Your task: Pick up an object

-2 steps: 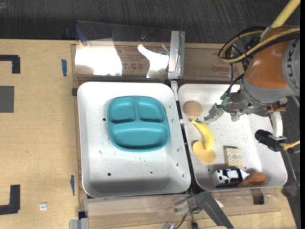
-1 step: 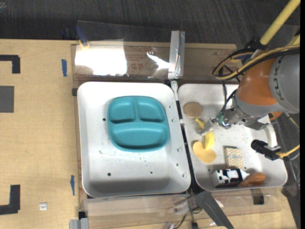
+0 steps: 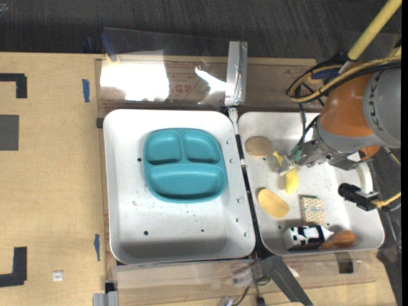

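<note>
Right bin, contents: round tan disc at the far-left corner; yellow piece toward the middle; flat orange-yellow oval near and left of it; small patterned square to the right; black-and-white item along the near wall, an orange-brown item touching its right end. Left bin: teal divided plate, three compartments, nothing in them. Gripper: reaches in from the right and sits low over the right bin, tip directly above the far end of the yellow piece. Key relation: the yellow piece lies just near-side of the tip, touching or almost touching it, its long axis running far-to-near; judged the likeliest object to be picked. Jaw state: cannot tell, the tip being small and partly blurred against a yellowish fragment; no object can be confirmed as held. Pick judged not yet done.
</note>
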Controlling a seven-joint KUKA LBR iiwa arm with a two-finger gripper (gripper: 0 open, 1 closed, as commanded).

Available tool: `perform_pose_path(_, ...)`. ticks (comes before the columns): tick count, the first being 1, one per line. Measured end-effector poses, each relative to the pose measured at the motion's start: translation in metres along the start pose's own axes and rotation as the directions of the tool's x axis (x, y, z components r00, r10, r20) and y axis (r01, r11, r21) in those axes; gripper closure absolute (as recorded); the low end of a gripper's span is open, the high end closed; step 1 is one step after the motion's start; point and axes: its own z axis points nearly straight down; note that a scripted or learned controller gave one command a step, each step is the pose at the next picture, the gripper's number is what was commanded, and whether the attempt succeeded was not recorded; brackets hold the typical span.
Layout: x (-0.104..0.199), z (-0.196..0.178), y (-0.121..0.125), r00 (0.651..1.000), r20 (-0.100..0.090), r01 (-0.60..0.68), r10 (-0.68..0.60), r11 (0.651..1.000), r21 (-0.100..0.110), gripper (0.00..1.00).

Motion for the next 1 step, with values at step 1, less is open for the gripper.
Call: perform_pose_path(1, 0.0557, -0.0876, 0.0721, 0.997, -0.004, -0.081, 0.081, 0.997, 0.006, 1.00)
